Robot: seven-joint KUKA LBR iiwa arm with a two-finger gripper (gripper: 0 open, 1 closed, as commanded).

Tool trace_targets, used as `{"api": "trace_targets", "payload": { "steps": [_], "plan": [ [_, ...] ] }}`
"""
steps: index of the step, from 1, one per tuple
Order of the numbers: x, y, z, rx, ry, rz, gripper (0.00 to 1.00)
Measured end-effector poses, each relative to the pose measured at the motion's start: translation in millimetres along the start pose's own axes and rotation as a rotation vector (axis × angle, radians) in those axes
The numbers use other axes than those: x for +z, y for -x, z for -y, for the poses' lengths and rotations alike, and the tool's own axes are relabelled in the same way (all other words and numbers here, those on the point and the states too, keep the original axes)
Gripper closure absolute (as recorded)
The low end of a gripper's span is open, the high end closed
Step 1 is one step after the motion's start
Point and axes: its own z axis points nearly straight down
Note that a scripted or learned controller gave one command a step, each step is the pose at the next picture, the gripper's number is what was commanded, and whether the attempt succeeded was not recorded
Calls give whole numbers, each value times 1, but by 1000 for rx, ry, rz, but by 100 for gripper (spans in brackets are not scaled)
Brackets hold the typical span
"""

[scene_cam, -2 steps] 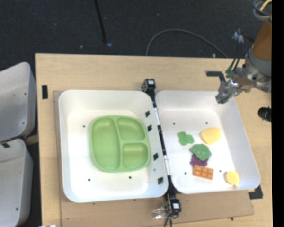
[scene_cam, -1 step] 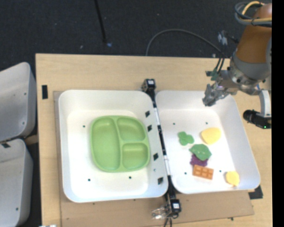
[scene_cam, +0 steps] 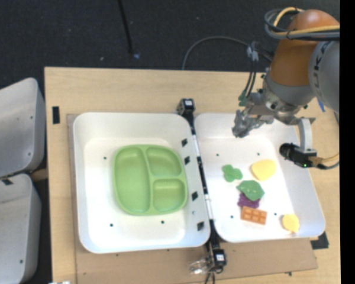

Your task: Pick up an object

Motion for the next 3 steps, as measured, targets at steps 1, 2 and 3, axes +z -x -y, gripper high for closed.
{"api": "trace_targets", "payload": {
  "steps": [1, 2, 3],
  "plan": [
    [11, -55, 4, -1, 0, 0, 100],
    [14, -101, -8, 0, 2, 1, 100],
    [23, -155, -9, 0, 0, 1, 100]
  ]
}}
